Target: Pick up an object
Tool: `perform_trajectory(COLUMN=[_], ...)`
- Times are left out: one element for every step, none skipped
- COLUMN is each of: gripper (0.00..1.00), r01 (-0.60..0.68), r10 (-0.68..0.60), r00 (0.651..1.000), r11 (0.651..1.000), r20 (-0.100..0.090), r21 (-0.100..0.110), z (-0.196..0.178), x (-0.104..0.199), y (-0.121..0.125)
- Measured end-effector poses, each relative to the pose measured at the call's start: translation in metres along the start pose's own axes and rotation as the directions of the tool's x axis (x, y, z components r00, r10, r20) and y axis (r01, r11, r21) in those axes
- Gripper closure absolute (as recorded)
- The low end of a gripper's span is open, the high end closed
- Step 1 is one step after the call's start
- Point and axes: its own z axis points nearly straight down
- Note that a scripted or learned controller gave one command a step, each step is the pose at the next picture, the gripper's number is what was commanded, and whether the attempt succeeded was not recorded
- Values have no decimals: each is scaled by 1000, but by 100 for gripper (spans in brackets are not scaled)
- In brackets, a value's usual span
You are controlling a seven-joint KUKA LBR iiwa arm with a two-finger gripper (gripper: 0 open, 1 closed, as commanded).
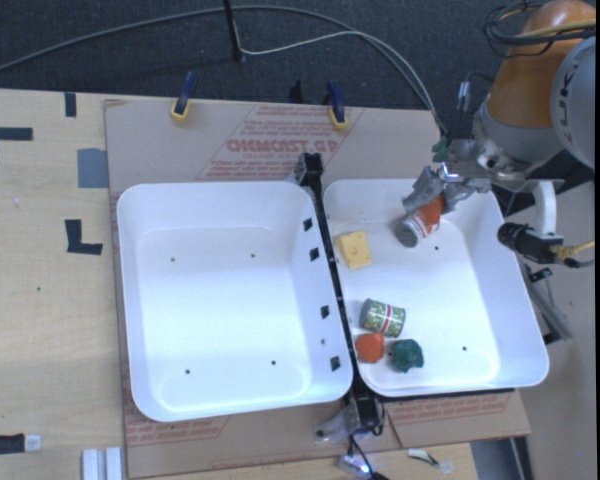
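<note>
My gripper [432,194] hangs over the far part of the right bin [480,298], reaching in from the right. Its fingers are shut on a small orange bottle with a grey end [421,221], which hangs tilted, grey end down and to the left. In the same bin lie a yellow block [355,249] near the divider, a green and white can [382,317] on its side, a red-orange ball [370,347] and a dark green lump [407,354] near the front edge.
The left bin [220,298] sits beside the right one, with a black divider clip strip [325,268] between them. Both bins rest on a cardboard sheet [260,148] held by two clamps at the back. A cable runs across the dark floor behind.
</note>
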Motion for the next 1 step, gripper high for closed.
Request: perform_trajectory(gripper=[100], r01=[0], r10=[0], r00=[1000], r11=[1000], r20=[-1], r21=[6], z=[-81], x=[69], y=[30])
